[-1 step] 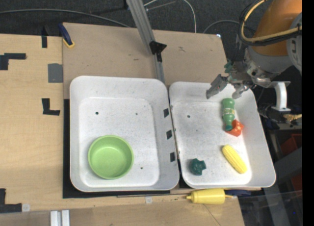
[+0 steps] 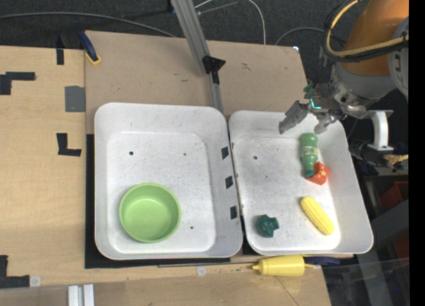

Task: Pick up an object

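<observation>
**Spread fingers hung over the right bin**

The green bottle point(image 2: 308, 148) lay in the right bin point(image 2: 265, 132) just below the fingers point(image 2: 290, 119), a red piece point(image 2: 319, 174) touching its lower end. The fingers were spread and pinched nothing. Farther below lay a yellow corn cob point(image 2: 317, 215) and a dark green toy point(image 2: 267, 225). The left bin point(image 2: 159, 125), well to their left, held a green bowl point(image 2: 150, 212).

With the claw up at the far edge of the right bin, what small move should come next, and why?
Probably lower the claw a little toward the near side, onto the green bottle. Its fingers stand open with nothing between them, above the right bin, and the bottle is the closest object, with a red piece touching its near end.
</observation>
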